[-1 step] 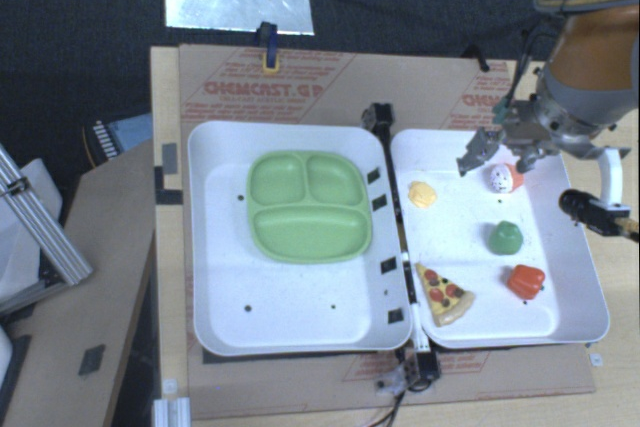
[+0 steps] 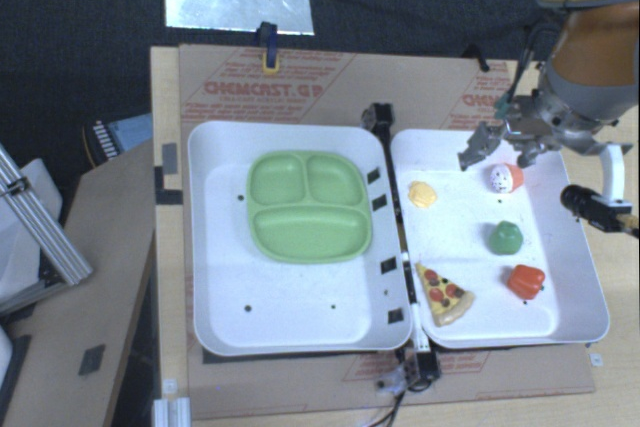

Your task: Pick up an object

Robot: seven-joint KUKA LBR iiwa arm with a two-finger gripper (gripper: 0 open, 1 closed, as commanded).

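1. The gripper [image 2: 497,147] hangs over the back of the right bin [image 2: 575,315], reaching in from the right. Its two dark fingers look spread apart, and nothing sits between them.
2. The nearest thing to pick is a small white ball with red marks [image 2: 503,178], lying just beside the fingers on their near side. I judge it the likely target, since the gripper is placed almost above it; it is round and may roll off if pinched off-centre.
3. The other loose things lie spread over the same bin: a yellow piece [image 2: 422,194] to the left of the ball, a green ball [image 2: 506,237] nearer the front, a red pepper [image 2: 526,281] by the front right, and a pizza slice [image 2: 443,293] near the front left corner. They lie apart from one another, so none crowds the white ball.
4. The left bin [image 2: 215,315] holds a green divided plate [image 2: 308,207], well apart from the arm.
5. The bin's back wall lies close behind the gripper, and may limit how it comes down.
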